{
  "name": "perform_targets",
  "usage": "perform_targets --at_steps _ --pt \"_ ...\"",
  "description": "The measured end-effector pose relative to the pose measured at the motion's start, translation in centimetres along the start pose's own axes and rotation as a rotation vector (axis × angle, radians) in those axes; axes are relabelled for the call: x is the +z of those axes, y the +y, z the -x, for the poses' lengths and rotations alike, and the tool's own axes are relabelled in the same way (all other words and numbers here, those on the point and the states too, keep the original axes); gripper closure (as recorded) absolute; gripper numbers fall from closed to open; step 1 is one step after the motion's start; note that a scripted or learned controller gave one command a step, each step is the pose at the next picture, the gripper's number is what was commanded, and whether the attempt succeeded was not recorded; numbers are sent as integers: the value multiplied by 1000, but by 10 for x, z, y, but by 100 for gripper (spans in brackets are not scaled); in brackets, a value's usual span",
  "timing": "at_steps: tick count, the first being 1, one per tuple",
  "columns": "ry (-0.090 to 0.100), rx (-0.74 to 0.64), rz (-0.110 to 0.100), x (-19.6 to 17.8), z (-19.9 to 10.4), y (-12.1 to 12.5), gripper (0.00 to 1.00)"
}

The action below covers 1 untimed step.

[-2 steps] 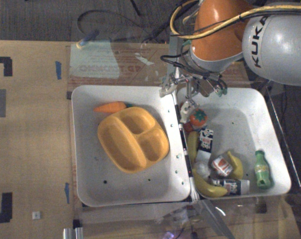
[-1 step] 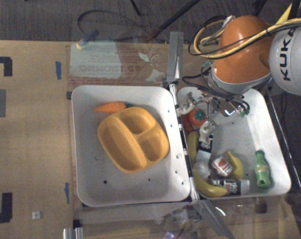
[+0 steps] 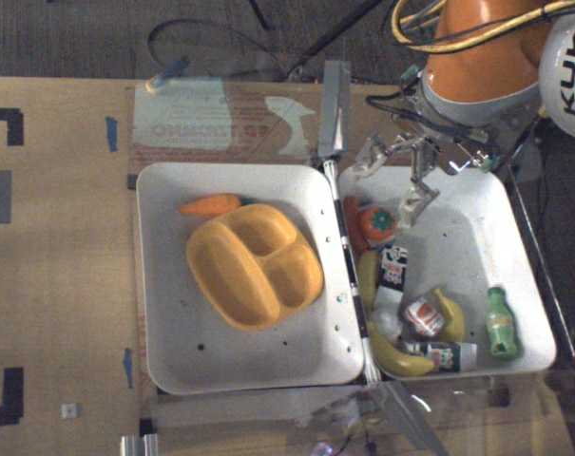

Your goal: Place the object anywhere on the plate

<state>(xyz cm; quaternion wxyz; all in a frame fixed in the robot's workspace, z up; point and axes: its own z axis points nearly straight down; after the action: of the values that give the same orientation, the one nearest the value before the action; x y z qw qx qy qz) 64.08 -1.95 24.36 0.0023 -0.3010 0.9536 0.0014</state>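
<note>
While above bin (image 3: pixel 477 218), hand (image 3: pixel 412 198) (nothing gripped).

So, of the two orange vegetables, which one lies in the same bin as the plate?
The long orange carrot, beside the yellow divided plate in the left bin. The round orange-red one lies in the right bin.

- Your bench (image 3: pixel 59 283) is a pale wood-coloured top, seen from above at a slant.
- On it you have two shallow white bins side by side: the left bin (image 3: pixel 173 350) and the right bin (image 3: pixel 477 226), their inner rims touching along a metal divider (image 3: pixel 333 122).
- Behind the left bin you can see a clear sheet with reversed print (image 3: pixel 211 122) lying flat.
- You also have black corner marks (image 3: pixel 7 126) and short strips of blue tape (image 3: pixel 111 133) stuck to the surface.
</note>
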Motion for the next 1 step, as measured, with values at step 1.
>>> perform_targets --at_steps 1 --pt "-1 60 -1 -70 -18 -29 0"
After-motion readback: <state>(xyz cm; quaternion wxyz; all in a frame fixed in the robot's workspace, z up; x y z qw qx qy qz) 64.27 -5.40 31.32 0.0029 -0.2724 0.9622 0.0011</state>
